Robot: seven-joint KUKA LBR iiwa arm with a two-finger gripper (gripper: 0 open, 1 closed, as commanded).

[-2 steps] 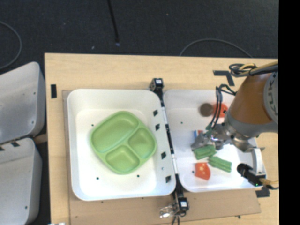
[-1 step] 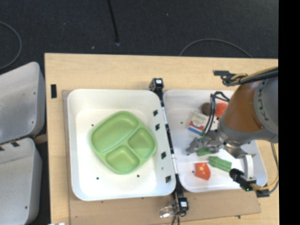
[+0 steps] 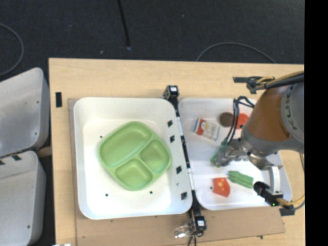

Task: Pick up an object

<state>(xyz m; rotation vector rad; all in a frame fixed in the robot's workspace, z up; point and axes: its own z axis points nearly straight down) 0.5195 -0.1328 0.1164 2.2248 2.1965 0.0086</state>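
Grey arm with orange band [image 3: 271, 122] hides part of the right white bin [image 3: 205, 201]; small orange object [image 3: 241, 120] partly covered.

We saw even, soft overhead light, with the two shallow white plastic bins [image 3: 82, 152] nearly washed out. The picture was coarse and slightly blurred, and shadows stayed faint.

Arm [image 3: 271, 119] reaching in from right, claw [image 3: 221, 158] lowered.

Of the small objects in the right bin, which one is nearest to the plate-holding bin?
The white carton with red print; the red block and green piece lie farther right.
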